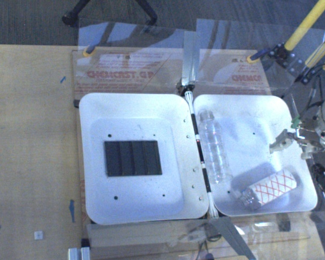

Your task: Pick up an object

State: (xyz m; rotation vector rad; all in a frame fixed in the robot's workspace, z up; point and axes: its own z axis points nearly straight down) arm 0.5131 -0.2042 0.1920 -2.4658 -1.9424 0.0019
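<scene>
Left bin (92, 161): flat dark ribbed pad (132, 157) lying mid-floor. Right bin (244, 104): clear bottle (213, 153) stretched along the left wall; second bottle with red-checked label (268, 188) tilted near the front right corner. Far right, above the bin's right rim: gripper (292, 141), nothing visibly between its fingers; how far open, impossible to tell.

At the right edge of the frame the pincer (292, 137) is half cut off, and its fingers blur into cables. The clear bottle (213, 148) is so transparent its outline fades against the right bin (249, 104). Red lettering at upper centre is unreadable through glare.
</scene>
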